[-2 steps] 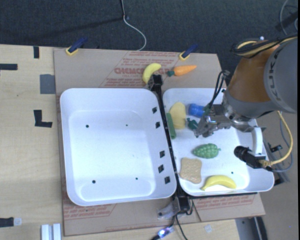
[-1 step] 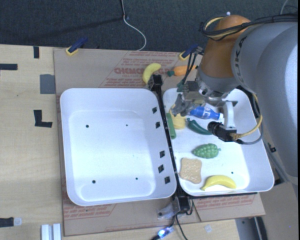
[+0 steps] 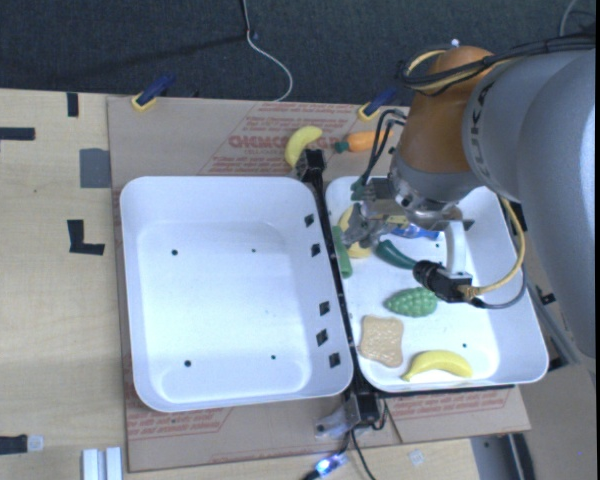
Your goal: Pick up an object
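cam: I get one fixed view, high over the bench, tilted down | framing: I see both white bins whole, left bin (image 3: 220, 288) and right bin (image 3: 500, 353), at middling range | arm (image 3: 525, 118) reaches in from the view's right edge

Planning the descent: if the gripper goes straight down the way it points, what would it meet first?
Probably the green toy beside the yellow piece in the right bin, directly under the gripper; depth is unclear from this slanted view.

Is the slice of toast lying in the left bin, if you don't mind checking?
No. The toast lies in the right bin, near its front edge beside a banana.
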`<action>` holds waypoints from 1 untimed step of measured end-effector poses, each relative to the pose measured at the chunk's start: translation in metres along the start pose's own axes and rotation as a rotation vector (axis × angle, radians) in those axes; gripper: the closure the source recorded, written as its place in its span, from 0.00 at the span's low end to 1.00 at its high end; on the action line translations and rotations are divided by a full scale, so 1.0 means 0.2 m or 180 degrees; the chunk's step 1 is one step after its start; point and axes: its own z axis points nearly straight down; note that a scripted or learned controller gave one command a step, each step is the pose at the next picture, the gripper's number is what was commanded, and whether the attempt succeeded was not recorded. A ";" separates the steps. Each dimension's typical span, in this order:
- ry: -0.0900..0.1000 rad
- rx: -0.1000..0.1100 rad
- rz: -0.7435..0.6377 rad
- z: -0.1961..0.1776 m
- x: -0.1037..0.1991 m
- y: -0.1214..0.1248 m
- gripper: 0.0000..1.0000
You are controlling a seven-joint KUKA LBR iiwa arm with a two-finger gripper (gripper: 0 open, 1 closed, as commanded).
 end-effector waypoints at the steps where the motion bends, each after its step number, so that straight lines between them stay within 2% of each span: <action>1: 0.0004 -0.0029 -0.0017 -0.08 0.20 0.39 1.00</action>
